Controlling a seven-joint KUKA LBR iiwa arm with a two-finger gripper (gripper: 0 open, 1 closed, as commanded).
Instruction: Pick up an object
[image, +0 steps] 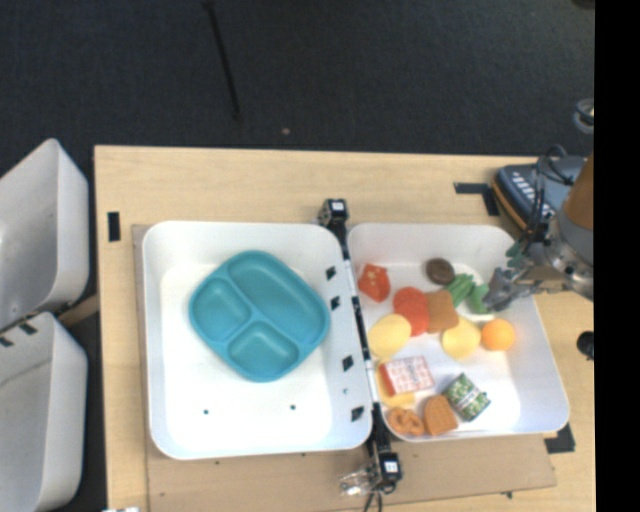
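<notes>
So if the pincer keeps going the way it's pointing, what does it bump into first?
Probably the green toy. The pincer points left and down into the right bin, and the green toy sits right at its tip. Height is hard to judge from above, so it might pass just over it.

Just one camera here, fixed up above the bench (120, 300) and looking down at a slight slant; far enough back that both white bins fit in frame, left bin (160, 400) and right bin (540, 400) side by side. The arm (575, 225) pokes in from the right edge; dark floor runs along the top.
</notes>
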